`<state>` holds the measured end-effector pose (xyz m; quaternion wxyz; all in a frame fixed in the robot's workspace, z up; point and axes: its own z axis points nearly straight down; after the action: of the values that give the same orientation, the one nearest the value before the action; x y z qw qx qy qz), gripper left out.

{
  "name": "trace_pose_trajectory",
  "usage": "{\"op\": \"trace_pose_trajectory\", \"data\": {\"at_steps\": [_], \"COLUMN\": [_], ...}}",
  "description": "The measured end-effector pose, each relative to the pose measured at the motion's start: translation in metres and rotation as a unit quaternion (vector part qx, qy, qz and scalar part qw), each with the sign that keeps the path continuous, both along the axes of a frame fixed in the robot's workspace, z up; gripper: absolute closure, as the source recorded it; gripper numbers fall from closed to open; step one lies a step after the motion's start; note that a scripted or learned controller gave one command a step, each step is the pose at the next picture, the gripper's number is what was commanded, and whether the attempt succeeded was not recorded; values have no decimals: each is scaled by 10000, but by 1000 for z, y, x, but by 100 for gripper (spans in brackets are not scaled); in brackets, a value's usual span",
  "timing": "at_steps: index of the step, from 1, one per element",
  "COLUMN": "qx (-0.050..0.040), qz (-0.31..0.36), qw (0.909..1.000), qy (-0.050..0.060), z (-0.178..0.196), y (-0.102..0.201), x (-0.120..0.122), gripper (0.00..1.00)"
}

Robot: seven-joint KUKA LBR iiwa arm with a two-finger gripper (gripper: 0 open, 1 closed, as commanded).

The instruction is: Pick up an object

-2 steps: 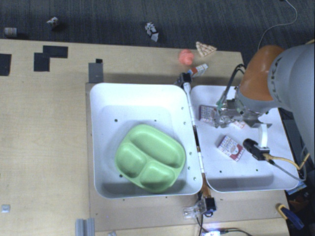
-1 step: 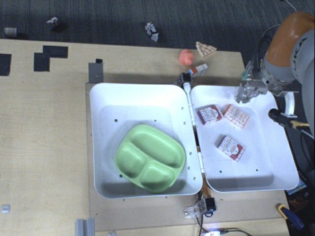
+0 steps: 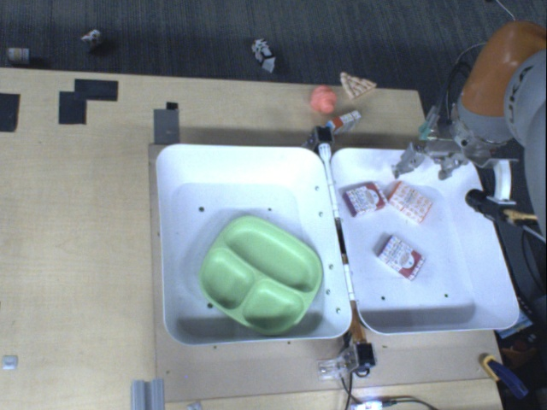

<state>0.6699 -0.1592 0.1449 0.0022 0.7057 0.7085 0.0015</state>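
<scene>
Three small red-and-white packets lie in the right bin (image 3: 479, 306): one packet (image 3: 363, 199) at the upper left, a second packet (image 3: 410, 202) beside it, and a third packet (image 3: 400, 256) lower down. My gripper (image 3: 427, 162) hangs over the bin's far edge, just above and right of the second packet. Its two fingers are spread apart with nothing between them. A green divided plate (image 3: 261, 272) rests tilted in the left bin (image 3: 184, 229).
On the bench beyond the bins lie a pink ball (image 3: 323, 99), a wedge-shaped toy (image 3: 357, 84) and a small marker-like item (image 3: 342, 122). Black patches mark the bench at the far left. Cables and clips sit at the front edge between the bins.
</scene>
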Motion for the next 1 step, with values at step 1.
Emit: {"op": "trace_pose_trajectory", "data": {"at_steps": [1], "qx": [1], "qz": [-8], "qw": [10000], "qy": [-1], "z": [-59], "y": [19], "x": [-89], "gripper": [0]}}
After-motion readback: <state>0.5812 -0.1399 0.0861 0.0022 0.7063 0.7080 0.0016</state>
